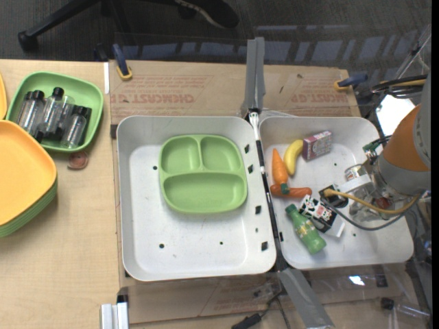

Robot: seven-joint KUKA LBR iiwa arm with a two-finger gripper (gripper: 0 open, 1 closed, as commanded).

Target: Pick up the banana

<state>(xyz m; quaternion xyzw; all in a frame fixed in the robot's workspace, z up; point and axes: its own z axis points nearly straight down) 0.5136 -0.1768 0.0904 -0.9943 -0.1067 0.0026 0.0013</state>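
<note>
Presently, the banana (293, 155) lies in the far part of the right bin (394, 252), just right of an upright carrot (278, 166) and left of a small pink box (317, 144). A second carrot (291, 191) lies nearer, with a green bottle (306, 229) and a black-and-white packet (319, 212) beyond it toward the near side. The gripper (368, 197) sits low over the right bin's right side, well apart from the banana; its state cannot be told. The left bin (137, 252) bears a green divided plate (203, 173).
</note>
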